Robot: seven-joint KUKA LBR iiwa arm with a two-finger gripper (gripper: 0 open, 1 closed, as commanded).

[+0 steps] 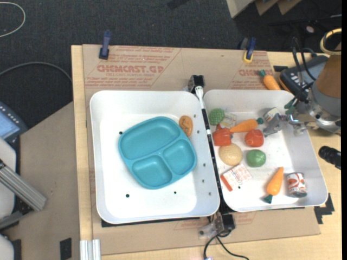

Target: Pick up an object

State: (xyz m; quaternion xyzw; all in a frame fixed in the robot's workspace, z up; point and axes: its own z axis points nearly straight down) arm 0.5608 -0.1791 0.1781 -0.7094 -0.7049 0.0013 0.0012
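My gripper (270, 121) hangs over the upper right part of the right bin (295, 153), its fingers pointing left and open with nothing between them. Just left of it lie a small carrot (244, 126) and a red tomato (254, 138). Further left are a green vegetable (217, 116), a red pepper (222, 137) and a beige potato (230, 155). A green lime (256, 157), a red and white carton (236, 176), a second carrot (275, 181) and a small can (295, 184) lie nearer the front.
The left bin (108, 123) holds a teal divided plate (157, 152) and a brown oval item (186, 125) by its right wall. An orange object (269, 82) lies on the bench behind the right bin. Two clamps (104, 44) hold the board's far edge.
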